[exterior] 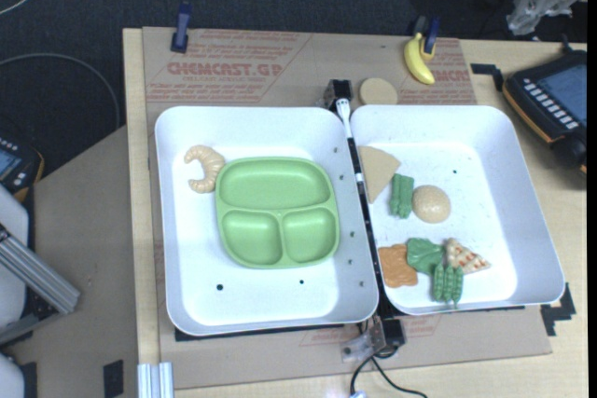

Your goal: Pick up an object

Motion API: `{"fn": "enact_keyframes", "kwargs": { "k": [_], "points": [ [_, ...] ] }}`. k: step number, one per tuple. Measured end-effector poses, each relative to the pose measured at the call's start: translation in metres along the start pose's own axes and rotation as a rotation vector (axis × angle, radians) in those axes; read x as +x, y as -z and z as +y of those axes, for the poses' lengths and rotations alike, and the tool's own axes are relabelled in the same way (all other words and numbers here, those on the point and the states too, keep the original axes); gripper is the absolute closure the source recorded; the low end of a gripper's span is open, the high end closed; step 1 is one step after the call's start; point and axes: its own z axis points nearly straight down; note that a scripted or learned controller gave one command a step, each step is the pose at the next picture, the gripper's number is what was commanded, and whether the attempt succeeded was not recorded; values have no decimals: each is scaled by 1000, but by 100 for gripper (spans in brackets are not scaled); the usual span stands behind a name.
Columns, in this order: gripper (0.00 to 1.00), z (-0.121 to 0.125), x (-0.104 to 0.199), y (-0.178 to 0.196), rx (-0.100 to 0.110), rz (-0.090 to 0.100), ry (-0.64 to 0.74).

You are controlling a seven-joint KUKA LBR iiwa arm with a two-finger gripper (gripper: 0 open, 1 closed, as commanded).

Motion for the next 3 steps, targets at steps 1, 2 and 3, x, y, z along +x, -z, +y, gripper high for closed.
{"fn": "enact_keyframes", "kwargs": {
  "k": [1,2,3],
  "points": [
    [100,-11,-43,-187,40,7,-11],
    [100,0,-23,107,2,-2,-4],
    [100,-33,-74,30,30,4,-13]
  ]
}}
